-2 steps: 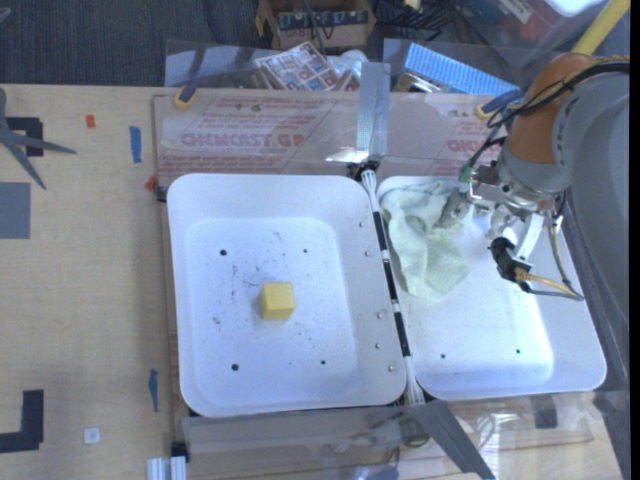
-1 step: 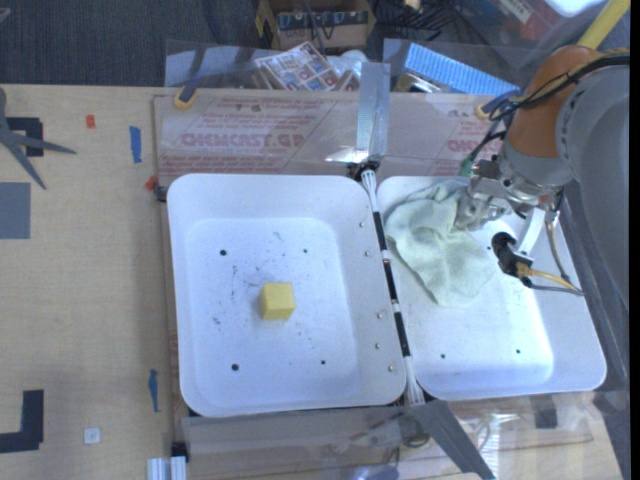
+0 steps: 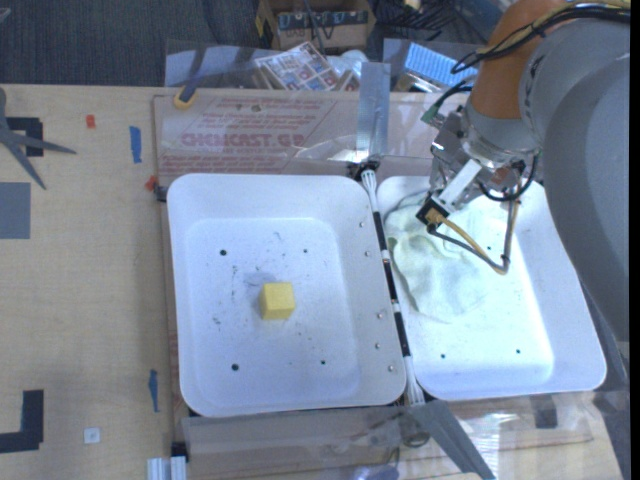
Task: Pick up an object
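Observation:
A small yellow cube (image 3: 278,300) lies near the middle of the left bin (image 3: 200,218). A pale, crumpled cloth (image 3: 432,263) is spread over the left half of the right bin (image 3: 560,358). The arm comes in from the upper right, and my gripper (image 3: 452,180) hangs over the far left part of the right bin, just above the cloth's far edge. The wrist hides its tip, and I see nothing held in it.
The two bins meet along a central rim (image 3: 385,278). A cardboard sheet (image 3: 250,133) and taped plastic lie behind the bins. The wooden bench (image 3: 80,268) extends to the left with small tape marks. Boxes and clutter (image 3: 310,28) sit at the back.

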Controlling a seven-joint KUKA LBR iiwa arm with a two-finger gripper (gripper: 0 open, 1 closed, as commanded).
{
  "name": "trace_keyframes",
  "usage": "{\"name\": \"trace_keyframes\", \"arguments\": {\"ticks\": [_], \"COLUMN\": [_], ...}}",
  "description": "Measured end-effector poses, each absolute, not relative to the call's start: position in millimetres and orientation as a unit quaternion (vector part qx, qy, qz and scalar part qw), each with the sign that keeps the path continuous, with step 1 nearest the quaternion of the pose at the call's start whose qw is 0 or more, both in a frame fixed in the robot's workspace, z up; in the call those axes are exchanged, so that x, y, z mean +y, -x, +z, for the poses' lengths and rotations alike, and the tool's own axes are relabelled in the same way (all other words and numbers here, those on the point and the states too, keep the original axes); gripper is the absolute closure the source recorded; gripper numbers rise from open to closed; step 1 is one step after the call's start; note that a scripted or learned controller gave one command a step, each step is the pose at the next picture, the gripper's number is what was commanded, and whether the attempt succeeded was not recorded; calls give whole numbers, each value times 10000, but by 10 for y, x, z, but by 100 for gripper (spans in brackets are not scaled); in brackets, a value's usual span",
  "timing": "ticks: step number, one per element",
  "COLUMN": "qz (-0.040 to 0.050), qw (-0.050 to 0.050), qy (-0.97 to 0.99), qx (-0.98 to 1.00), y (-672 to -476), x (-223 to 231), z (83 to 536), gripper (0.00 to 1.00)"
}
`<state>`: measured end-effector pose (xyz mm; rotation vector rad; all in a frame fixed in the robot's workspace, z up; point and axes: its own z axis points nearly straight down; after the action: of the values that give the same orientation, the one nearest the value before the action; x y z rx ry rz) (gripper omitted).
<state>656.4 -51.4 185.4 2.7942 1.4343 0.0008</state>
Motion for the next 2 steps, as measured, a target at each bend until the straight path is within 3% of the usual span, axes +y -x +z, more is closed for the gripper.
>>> {"name": "trace_keyframes", "arguments": {"ticks": [1,2], "qz": [1,3], "qw": [13,8], "qy": [-8887,-9001], "qx": [4585,4357], "y": [-6570,-6668], "x": [-499,-196], "z": [1957,1850], "gripper": [100,100]}}
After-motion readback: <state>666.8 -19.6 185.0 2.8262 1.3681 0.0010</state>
